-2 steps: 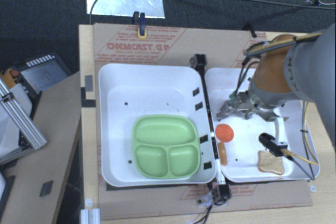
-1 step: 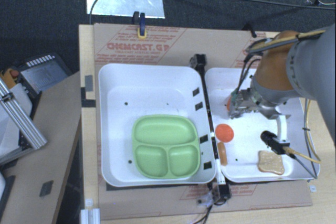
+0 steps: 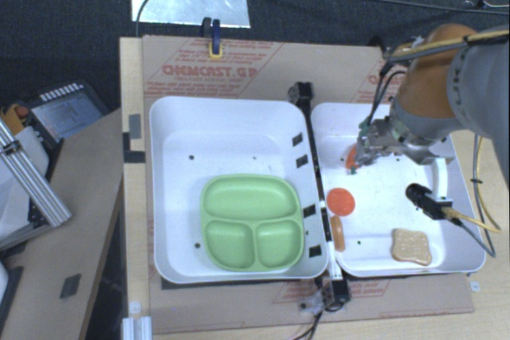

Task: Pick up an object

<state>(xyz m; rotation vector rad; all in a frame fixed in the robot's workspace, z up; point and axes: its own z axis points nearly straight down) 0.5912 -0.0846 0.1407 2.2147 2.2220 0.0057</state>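
gripper [image 3: 356,158] low in right bin [image 3: 382,255], small orange piece [image 3: 350,160] at its tip, grasp state unclear, orange disc [image 3: 341,201] just below

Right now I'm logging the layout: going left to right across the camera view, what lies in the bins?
Green divided plate → orange disc → toast slice.

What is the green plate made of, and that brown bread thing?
The green plate looks like plastic: smooth, one even colour, with three moulded sections and a soft sheen. The bread slice is tan with a darker crust edge; it is probably a toy, plastic or foam, but the picture cannot settle which.
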